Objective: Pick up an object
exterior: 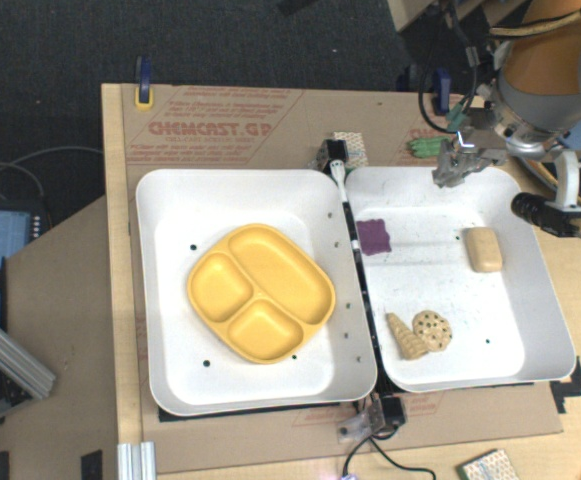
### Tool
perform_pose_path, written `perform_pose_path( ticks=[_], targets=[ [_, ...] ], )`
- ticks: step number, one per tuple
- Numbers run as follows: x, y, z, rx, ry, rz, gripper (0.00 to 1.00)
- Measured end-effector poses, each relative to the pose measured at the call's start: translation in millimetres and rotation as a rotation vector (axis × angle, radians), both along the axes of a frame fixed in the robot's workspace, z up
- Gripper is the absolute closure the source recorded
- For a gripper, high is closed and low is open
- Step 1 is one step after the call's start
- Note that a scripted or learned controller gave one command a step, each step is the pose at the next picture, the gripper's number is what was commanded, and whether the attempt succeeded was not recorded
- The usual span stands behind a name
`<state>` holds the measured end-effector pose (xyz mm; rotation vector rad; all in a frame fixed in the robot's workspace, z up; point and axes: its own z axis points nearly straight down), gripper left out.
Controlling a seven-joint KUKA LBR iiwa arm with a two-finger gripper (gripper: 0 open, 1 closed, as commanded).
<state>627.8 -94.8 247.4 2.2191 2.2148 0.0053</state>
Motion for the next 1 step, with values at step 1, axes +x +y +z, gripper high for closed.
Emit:
perform_pose_path(
  ticks=[1],
  targets=[
    [1.5, -30.4, 8.7, 0.0, 0.002, 0.0, 1.0]
  ],
)
